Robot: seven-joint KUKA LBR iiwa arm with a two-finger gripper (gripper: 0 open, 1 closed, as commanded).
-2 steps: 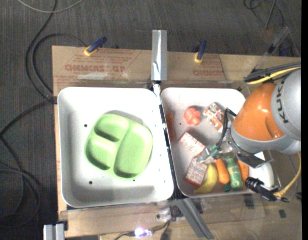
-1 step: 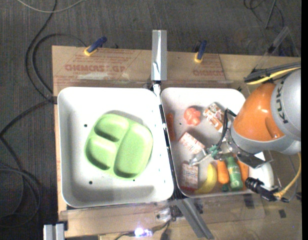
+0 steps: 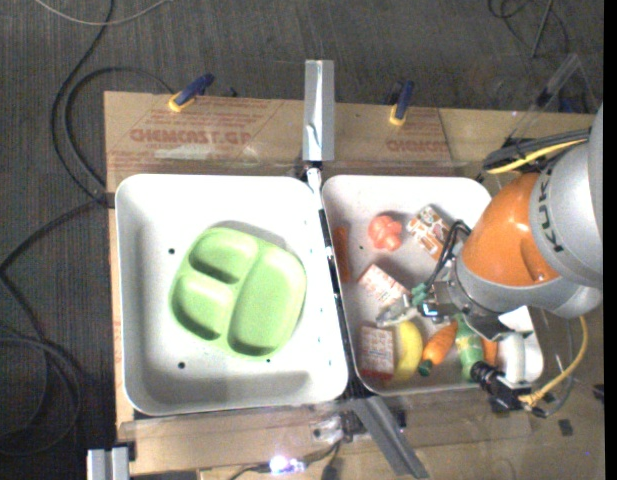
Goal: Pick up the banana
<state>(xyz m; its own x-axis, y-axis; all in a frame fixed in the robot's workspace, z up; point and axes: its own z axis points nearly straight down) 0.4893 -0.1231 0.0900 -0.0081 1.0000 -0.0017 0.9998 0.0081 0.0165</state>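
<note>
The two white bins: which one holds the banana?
The right bin, under the arm. The banana lies near its front edge beside a carrot and small packets. The left bin holds a green divided tray.

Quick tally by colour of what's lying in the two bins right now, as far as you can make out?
Green: 2, the divided plate in the left bin, a small item in the right bin.
Yellow: 1, the banana.
Orange: 1, the carrot.
Red: 1, a round fruit.
Printed packets: 3.
Total: 8; the arm hides more.
</note>
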